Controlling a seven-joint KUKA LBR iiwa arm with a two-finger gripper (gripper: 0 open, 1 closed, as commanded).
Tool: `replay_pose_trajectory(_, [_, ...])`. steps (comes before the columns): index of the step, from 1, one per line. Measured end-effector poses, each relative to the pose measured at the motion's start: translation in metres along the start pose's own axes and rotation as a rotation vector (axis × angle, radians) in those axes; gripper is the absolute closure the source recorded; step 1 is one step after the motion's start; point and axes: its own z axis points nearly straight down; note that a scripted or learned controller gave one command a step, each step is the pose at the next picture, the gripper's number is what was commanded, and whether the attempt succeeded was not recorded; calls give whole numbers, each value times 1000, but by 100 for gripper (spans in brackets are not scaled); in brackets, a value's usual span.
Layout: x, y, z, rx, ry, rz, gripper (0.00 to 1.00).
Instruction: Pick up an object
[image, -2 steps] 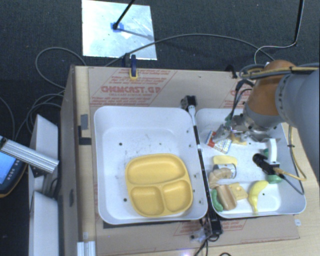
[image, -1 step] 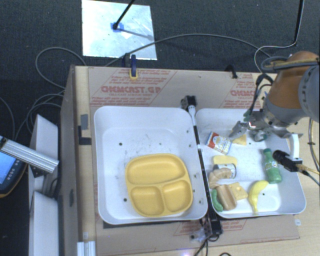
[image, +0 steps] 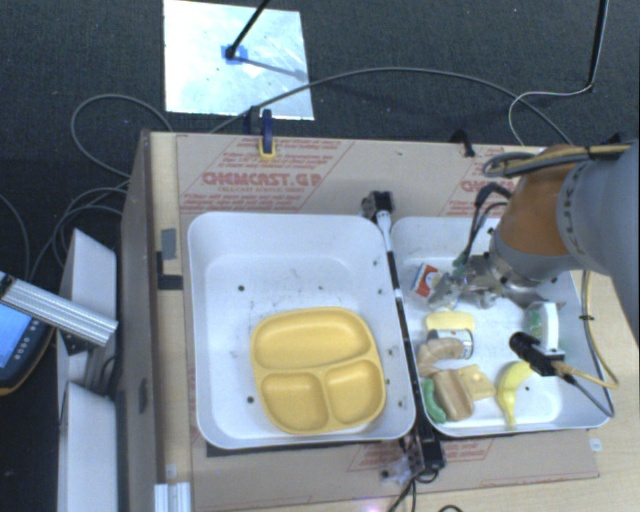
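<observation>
Because the task names no particular object, any of the loose items in the right bin (image: 432, 236) would serve. That is where the arm (image: 600, 210) reaches: it comes in from the right and bends down so that the gripper (image: 455, 288) sits low over the bin's upper left part. Whether the gripper is spread or closed cannot be told from this slanted overhead angle, as the wrist body covers much of it.

Closest to it is a red and white packet (image: 425, 280), just beside its tip and near the bin's left wall, which I judge the likeliest target. Just below lies a pale yellow block (image: 450, 321), then a tan and silver item (image: 446, 349). Further down, a tan wooden-looking piece (image: 460, 390) touches a green item (image: 430, 397), with a yellow banana-shaped toy (image: 511, 386) near the front wall. A white and green item (image: 545, 320) lies toward the right wall.

Most of these crowd along 1 side of the bin, so a descent on the packet could nudge the block beside it.

The left bin (image: 300, 265) holds 1 yellow divided tray (image: 315, 368), broad and flat. That looks a poor fit for a narrow grasp, and probably explains why the arm works the right bin.
</observation>
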Motion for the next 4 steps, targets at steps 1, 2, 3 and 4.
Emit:
replay_pose_trajectory(1, [25,-60,0,0,0,2,0])
replay_pose_trajectory(2, [19,21,-1,-3,-1,1,0])
replay_pose_trajectory(3, [14,-33,0,-1,0,2,0])
replay_pose_trajectory(4, [14,-32,-11,-3,0,0,100])
